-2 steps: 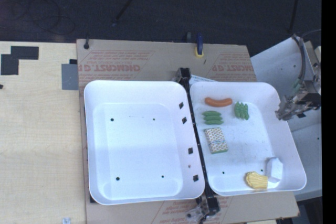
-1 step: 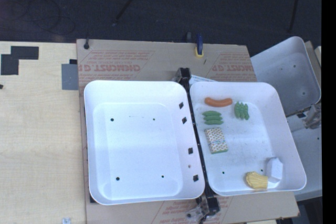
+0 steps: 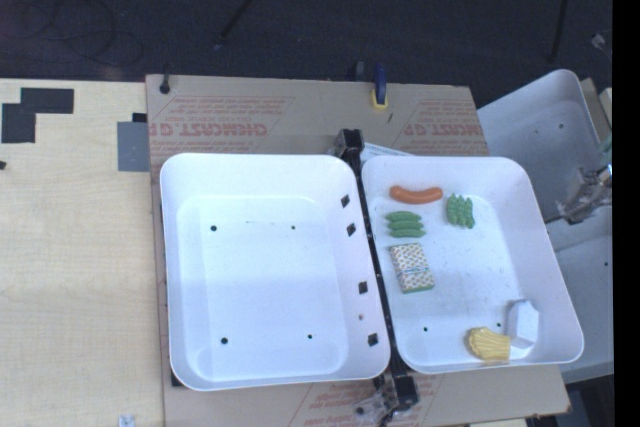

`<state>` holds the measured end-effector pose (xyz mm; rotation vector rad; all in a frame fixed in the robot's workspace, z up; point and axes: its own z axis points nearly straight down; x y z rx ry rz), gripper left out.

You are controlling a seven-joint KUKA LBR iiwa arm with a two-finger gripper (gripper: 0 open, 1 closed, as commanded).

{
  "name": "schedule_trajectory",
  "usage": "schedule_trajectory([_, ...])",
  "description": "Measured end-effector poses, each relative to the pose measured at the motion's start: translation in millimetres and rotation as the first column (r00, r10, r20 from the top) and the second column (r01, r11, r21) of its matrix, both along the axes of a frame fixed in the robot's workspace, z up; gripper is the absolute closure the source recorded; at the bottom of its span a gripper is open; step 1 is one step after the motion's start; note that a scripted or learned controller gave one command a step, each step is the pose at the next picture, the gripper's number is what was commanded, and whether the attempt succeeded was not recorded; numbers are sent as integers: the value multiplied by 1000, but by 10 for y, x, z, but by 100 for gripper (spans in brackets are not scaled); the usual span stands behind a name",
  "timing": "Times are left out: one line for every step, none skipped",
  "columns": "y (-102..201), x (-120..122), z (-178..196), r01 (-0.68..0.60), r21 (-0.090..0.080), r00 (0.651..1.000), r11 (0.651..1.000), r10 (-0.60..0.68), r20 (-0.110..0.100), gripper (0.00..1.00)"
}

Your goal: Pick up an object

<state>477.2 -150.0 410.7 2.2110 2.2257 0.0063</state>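
Dark floor with loose cables runs behind the worktop (image 3: 70,245), which is pale wood with a few black and grey patches near its left edge. A brown cardboard sheet (image 3: 250,120) with red print lies on it, held at its far edge by a blue clamp (image 3: 380,85). Two white bins sit on the cardboard, touching along a row of black clips.

Left bin (image 3: 170,265): white floor, small dark holes.

Right bin (image 3: 548,250) carries all the pickable things:
- sausage (image 3: 416,194), orange-red, lying crosswise near the far edge.
- pods (image 3: 405,223), green, just beneath the sausage, near the bin's left wall.
- greens (image 3: 460,211), a small clump, right of the sausage and apart from it.
- block (image 3: 412,268), patterned and pale, just nearer than the pods, slightly tilted.
- corn (image 3: 489,344), yellow, in the near right corner.
- white piece (image 3: 522,322), touching or just beside the corn, against the right wall.

My claw (image 3: 588,193) shows as a small metallic shape past the right bin's right edge, over a grey plate (image 3: 545,120). It is outside the bin and well apart from every item. Too small and blurred: I cannot tell whether it is spread or pressed together.
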Motion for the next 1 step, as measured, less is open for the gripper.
schedule_trajectory([723,416,-842,-1,3,1000,1000,1,-16,100])
